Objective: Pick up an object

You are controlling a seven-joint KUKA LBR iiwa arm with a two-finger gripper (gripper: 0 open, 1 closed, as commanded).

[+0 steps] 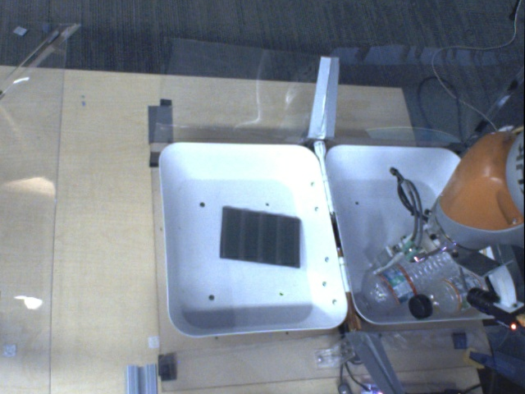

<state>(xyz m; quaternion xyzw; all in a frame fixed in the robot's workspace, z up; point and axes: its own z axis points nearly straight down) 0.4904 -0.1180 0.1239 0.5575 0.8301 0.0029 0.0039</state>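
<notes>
The tool hung low over the right bin, just above a clear plastic bottle lying at its near side; I cannot tell its opening. A dark ribbed pad lay in the left bin.

Pale wooden bench against dark grey carpet.

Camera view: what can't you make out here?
- Two-finger gripper: whether it is open or shut, hidden among cables and clutter.
- Clear crumpled plastic bottle with a black cap: label too small to read.
- Grey and orange arm: cut off by the right edge.
- Right white bin: far corner covered by the arm.
</notes>
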